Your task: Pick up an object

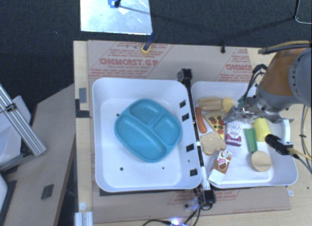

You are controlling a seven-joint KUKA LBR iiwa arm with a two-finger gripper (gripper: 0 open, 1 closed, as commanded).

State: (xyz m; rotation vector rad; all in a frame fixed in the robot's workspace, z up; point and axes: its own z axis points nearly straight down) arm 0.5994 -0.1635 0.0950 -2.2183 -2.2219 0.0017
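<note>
A: Camera view, left bin (105, 122): one blue divided plate (148, 130), lying flat near the middle.

B: Right bin (287, 171)?

A: Toy food crowded together: hot dog (200, 119), pizza slice (216, 122), bread (211, 143), small carton (223, 161), green piece (250, 140), tan disc (261, 160).

B: Tool?

A: Gripper (240, 110) low over the pizza's right edge; whether it grips anything can't be told.

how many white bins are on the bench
2: the left bin holds a blue plate; the right bin holds toy food, with the gripper over it.
</note>
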